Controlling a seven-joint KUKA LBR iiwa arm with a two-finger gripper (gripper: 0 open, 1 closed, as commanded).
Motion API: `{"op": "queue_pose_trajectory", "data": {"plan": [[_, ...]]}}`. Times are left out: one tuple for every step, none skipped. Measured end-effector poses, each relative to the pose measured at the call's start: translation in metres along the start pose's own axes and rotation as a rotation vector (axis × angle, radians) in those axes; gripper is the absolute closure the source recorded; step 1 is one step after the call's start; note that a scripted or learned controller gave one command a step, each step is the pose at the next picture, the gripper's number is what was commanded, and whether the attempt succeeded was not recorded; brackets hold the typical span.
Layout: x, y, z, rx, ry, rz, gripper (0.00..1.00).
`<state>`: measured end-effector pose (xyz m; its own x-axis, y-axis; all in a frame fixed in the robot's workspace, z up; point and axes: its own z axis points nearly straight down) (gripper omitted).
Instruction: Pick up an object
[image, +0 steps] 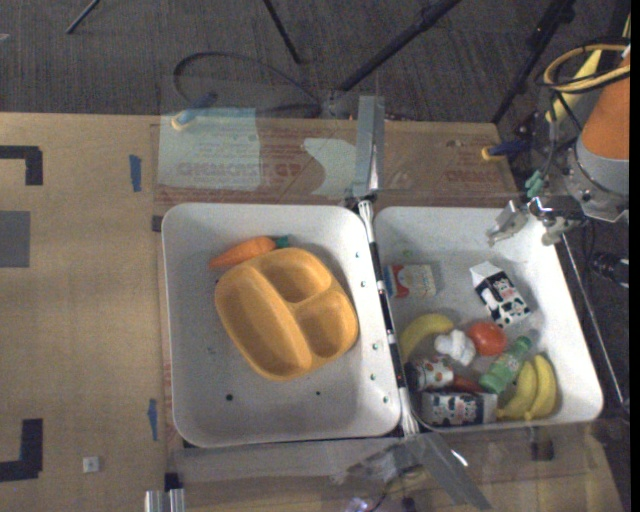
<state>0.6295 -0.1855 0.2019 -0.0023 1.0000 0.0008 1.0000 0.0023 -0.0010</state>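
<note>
My gripper (527, 226) hangs over the far right corner of the right bin (450, 238), its two fingers spread apart with nothing between them. Below it in that bin lie a small milk carton (500, 297), a red-and-white packet (415, 280), a yellow banana (424, 332), a red tomato (488, 338), a white figure (455, 347), a green bottle (505, 365), a banana bunch (534, 388) and a cow-print carton (458, 407). The left bin (190, 330) holds a yellow divided plate (287, 311) and an orange carrot (243, 251).
The orange-banded arm (606, 130) with yellow cables comes in at the upper right. A metal divider (366, 160) runs between the bins. The bench (80, 330) is bare wood with black and blue tape marks at the left.
</note>
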Motion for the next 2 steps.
{"op": "queue_pose_trajectory", "data": {"plan": [[-0.008, -0.034, 0.107, -0.005, -0.002, 0.029, 0.0], [-0.008, -0.033, 0.096, -0.008, -0.003, 0.03, 1.0]]}}
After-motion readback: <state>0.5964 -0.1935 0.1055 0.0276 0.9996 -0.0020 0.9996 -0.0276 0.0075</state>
